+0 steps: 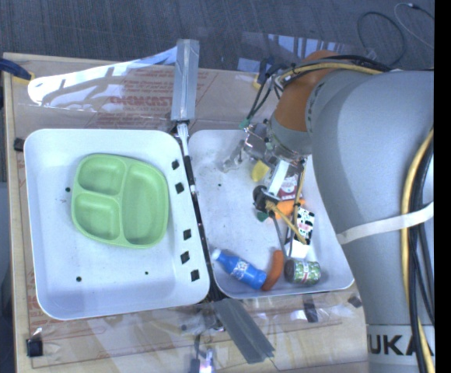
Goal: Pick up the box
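In the right bin [225,216], a small white box with a red label [283,182] lies tilted near the far right side, beside a yellow item [260,170]. A second small carton with black and white patches [305,225] sits just below it, among orange and green bits [281,208]. My gripper [235,157] hangs over the far part of the right bin, to the left of the white box. Nothing shows between its metal tips.
A blue bottle [237,269], an orange sausage-shaped item [275,269] and a green can [303,271] lie along the right bin's near edge. The left bin [47,286] holds a green divided plate [120,200]. My grey arm covers the right side.
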